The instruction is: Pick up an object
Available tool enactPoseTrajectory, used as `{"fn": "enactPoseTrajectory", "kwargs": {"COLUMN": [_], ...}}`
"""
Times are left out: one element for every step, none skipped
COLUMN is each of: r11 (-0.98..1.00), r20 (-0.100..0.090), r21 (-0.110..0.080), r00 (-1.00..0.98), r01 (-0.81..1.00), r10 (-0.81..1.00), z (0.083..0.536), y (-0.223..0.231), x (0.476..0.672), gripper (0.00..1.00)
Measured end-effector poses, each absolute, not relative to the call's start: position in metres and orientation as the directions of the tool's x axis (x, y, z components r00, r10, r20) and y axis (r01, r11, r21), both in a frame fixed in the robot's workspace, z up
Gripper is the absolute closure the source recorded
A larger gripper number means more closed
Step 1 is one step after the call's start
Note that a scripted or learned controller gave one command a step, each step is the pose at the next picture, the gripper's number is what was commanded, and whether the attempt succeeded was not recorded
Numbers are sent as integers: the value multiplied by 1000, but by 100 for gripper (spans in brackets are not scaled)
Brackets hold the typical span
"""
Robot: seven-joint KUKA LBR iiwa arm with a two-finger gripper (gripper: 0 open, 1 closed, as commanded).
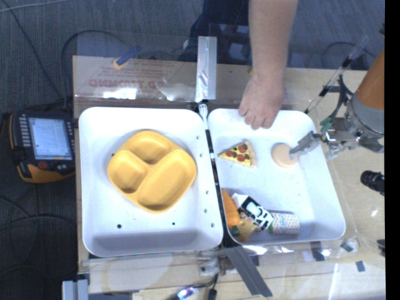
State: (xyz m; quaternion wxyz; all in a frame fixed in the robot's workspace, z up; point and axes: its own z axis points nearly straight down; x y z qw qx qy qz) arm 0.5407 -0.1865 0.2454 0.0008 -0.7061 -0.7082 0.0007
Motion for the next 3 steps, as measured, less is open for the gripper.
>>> {"fn": "enactPoseTrajectory", "kwargs": {"r11": [15,-176,-61], "r20": [0,-1,-2], "r21": [-1,-1,10], "r00": [-15,176,61], "r01": [1000,984,998], "r10": [1000,984,998], "z": [275,134,90], "y": [-167,-186,-99], "x": [527,559,556], "gripper": [0,0,0]}}
